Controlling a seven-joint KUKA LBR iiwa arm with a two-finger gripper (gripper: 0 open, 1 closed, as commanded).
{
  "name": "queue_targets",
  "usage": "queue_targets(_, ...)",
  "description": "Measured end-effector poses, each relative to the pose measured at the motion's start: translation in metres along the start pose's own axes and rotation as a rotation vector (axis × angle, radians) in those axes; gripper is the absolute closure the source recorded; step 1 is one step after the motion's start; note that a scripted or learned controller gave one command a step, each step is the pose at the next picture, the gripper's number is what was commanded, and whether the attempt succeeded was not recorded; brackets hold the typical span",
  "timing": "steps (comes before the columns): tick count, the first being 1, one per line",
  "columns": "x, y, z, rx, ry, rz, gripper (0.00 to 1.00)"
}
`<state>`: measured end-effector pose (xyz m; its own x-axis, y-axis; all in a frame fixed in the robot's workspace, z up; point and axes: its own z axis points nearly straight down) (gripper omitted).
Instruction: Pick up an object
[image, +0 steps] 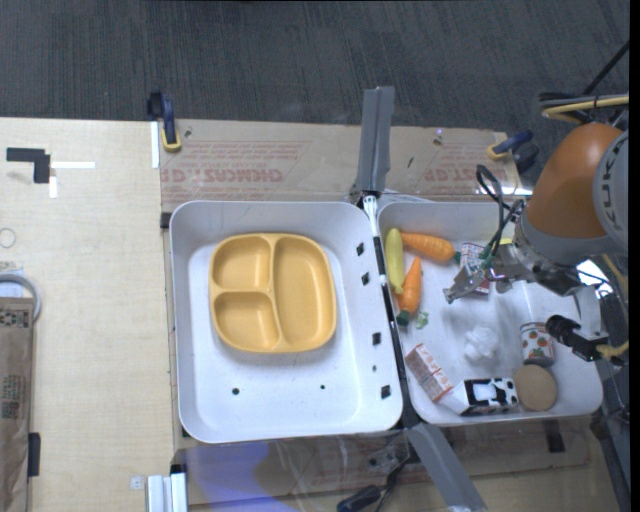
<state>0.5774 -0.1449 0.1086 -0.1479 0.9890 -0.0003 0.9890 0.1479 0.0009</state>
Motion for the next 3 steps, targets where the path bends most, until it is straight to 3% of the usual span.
queue_targets(1, -0.002, -0.001, -0.009, 0.001, 0.001, 0.005, 1.00)
queue_targets(2, -0.003, -0.001, -0.017, 0.002, 0.001, 0.009, 1.00)
queue_targets(3, 0.100, 0.066, -0.083, 0.003, -0.001, 0.196, 1.00)
